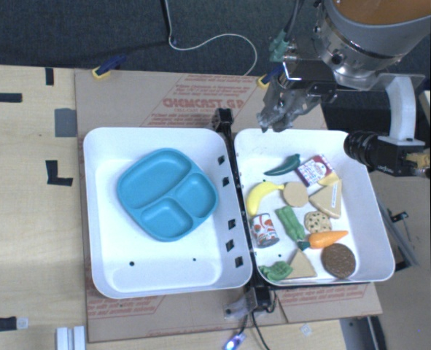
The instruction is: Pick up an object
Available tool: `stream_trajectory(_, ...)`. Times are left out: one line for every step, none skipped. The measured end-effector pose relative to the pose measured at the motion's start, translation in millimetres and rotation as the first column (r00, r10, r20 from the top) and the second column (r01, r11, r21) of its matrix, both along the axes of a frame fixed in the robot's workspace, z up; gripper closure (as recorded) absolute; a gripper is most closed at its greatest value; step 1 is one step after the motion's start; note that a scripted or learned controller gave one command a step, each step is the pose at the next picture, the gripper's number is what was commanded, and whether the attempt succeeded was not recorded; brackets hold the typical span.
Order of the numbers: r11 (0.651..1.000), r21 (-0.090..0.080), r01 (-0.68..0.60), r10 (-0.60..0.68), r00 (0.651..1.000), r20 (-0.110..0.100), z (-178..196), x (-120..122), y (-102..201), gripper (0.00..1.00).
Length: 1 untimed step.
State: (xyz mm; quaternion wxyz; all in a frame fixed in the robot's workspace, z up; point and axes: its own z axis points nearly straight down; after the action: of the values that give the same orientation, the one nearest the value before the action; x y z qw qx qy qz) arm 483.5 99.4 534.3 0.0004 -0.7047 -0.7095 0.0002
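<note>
Camera view: gripper (pixel 276 121) hung over the right bin's (pixel 368 195) top-left rim, nothing seen in it; can't tell its state, too blurred; toy food lay in that bin, incl. banana (pixel 261 194) and carrot (pixel 327 238); blue tray (pixel 167 193) sat in left bin (pixel 102 195).

Red lettering on the cardboard sheet (pixel 200 100) is too blurred to read.

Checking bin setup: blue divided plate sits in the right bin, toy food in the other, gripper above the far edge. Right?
Not quite. The camera view shows the blue divided plate in the left bin; the toy food lies in the right bin. The gripper is above the far edge.
</note>
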Motion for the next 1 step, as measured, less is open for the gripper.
stream_trajectory(1.000,-0.001,0.003,-0.003,1.000,0.000,10.3,0.4,-2.5,1.00)
